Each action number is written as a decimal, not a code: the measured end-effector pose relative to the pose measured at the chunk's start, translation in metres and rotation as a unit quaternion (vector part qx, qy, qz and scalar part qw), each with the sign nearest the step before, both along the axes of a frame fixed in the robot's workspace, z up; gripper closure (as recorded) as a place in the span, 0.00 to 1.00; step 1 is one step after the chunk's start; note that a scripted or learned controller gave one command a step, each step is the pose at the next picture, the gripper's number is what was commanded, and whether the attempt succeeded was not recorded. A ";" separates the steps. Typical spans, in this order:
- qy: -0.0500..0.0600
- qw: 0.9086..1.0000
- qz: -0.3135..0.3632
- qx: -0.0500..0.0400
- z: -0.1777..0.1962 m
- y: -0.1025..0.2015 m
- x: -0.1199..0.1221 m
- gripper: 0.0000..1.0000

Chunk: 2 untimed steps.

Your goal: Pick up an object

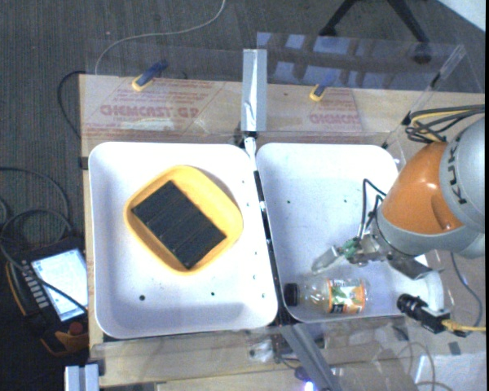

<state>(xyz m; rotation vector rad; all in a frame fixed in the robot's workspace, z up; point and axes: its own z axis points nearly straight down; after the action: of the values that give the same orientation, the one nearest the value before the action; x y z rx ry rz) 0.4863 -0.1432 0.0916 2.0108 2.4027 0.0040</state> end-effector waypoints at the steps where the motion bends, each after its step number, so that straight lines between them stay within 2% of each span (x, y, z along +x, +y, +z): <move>1: -0.004 0.988 -0.157 0.003 0.000 -0.035 0.004 0.00; 2: -0.006 0.999 -0.047 -0.003 0.001 -0.006 0.003 0.00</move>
<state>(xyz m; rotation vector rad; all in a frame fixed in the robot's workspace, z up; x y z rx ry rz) 0.4893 -0.1494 0.0921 2.1134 2.2946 0.0082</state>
